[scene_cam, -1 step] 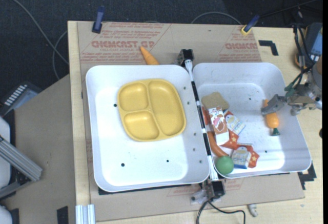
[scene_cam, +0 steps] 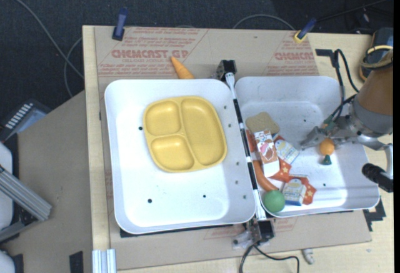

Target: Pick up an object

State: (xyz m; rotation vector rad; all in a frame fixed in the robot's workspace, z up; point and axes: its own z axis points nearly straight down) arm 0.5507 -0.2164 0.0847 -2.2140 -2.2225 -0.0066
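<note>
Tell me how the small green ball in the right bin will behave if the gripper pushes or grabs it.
The small green ball looks round and smooth, so it will probably roll if nudged. It lies against the orange carrot-shaped toy and the bin wall, which may check it. It probably slips from an off-centre pinch.

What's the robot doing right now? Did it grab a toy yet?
Pincer low over the right bin, grip unclear. Small orange ball right beside it. Green ball and packets sit apart. Yellow tray alone in left bin.

Pale wooden counter [scene_cam: 94,140], red-printed cardboard sheet [scene_cam: 187,47] on top. Two shallow white plastic bins side by side on sheet: left [scene_cam: 125,159], right [scene_cam: 312,94]. Orange carrot-shaped toy [scene_cam: 181,69] behind left bin.
</note>
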